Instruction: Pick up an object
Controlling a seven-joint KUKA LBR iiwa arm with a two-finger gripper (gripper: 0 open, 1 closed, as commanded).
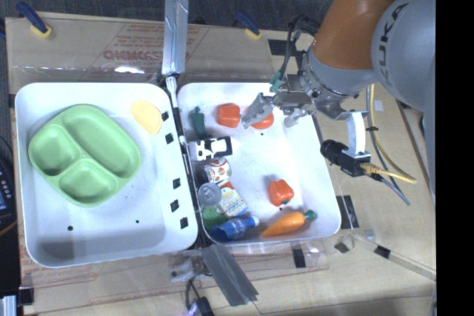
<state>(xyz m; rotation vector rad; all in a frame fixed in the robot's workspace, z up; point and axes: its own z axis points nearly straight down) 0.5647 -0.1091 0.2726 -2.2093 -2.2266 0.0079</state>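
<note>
Green divided plate (84,152) and yellow piece (147,115) lie in left bin (44,244). Right bin (326,192) holds orange items, carrot (285,223), bottles. Fingers (272,113) spread open, empty, above an orange piece (262,122) at the far edge.

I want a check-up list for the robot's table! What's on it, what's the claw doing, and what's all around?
Surface: two white bins side by side, left bin and right bin, on a bench.
Job's things: in the right bin, an orange-red toy near the top, a red pepper, a carrot, a blue bottle and small packets along the left wall.
Clutter: green divided tray and a yellow piece in the left bin.
Grippers: claw low over the right bin's top edge, with an orange thing right under it; cannot tell whether it grips.
Cables: yellow and black cables by the arm.
Surroundings: blue clamps and cardboard behind the bins.
</note>
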